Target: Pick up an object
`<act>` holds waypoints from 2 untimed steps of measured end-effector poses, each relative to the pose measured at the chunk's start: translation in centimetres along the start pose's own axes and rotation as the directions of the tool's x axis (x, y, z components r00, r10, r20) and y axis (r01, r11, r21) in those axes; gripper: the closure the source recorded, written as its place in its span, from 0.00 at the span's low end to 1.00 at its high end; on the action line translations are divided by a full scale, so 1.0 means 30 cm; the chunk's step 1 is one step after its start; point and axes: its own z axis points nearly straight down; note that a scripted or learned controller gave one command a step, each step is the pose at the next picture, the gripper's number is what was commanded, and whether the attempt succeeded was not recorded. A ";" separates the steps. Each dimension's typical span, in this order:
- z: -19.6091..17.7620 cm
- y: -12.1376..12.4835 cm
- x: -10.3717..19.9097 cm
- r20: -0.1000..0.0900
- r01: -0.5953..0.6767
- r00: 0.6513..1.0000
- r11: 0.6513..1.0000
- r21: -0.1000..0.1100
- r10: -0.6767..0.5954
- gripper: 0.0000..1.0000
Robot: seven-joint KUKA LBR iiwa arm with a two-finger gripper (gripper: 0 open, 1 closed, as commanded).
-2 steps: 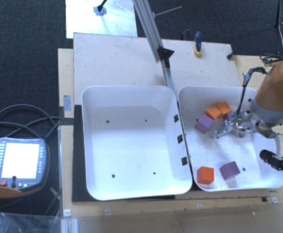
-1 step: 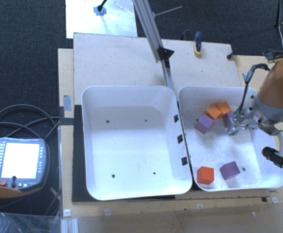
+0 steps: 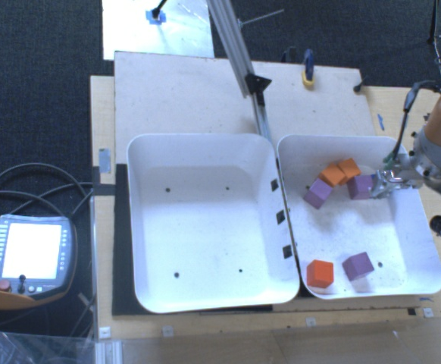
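Small purple cube (matte, tilted).

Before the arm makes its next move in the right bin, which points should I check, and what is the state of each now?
1. Gripper is over the right bin: ok.
2. Gripper is at a block: ok, it is beside the purple block.
3. A block is held: cannot tell.
4. That block has free space around it: not ok, an orange block touches it.
5. Spare targets apart from the cluster: ok, red-orange block and second purple block near the front wall.
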 end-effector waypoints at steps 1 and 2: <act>-0.159 0.032 -0.012 0.000 0.002 1.000 1.000 -0.001 -0.002 1.00; -0.310 0.039 -0.014 -0.001 0.003 1.000 1.000 0.000 -0.003 1.00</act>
